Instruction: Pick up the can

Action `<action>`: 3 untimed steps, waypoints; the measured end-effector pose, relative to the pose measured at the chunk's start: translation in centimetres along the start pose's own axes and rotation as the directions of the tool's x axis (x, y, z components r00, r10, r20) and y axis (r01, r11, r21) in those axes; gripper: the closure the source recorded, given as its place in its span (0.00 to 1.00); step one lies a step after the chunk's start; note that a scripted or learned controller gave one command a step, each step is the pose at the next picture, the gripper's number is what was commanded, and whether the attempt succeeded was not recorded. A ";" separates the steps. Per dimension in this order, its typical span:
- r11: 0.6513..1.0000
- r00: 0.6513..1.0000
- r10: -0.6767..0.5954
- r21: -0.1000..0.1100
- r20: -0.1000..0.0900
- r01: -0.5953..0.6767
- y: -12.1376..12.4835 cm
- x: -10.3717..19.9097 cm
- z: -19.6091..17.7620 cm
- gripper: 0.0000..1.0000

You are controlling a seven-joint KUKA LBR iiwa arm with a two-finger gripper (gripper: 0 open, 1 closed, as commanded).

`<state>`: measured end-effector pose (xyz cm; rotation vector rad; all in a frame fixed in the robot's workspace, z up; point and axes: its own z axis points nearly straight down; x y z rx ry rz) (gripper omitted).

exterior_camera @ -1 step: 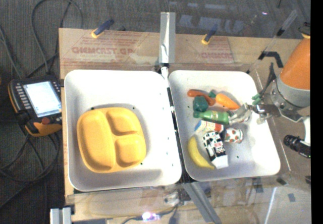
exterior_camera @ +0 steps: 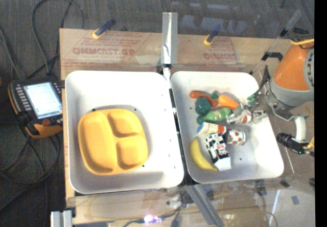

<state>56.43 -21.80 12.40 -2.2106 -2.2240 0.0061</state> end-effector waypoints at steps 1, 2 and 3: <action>1.000 1.000 0.009 -0.006 -0.007 -0.009 1.0 0.4 2.6 0.00; 0.985 0.985 -0.171 -0.031 0.008 0.171 -1.3 0.5 3.1 0.00; 0.943 0.943 -0.333 -0.017 0.021 0.333 -1.9 1.6 3.4 0.00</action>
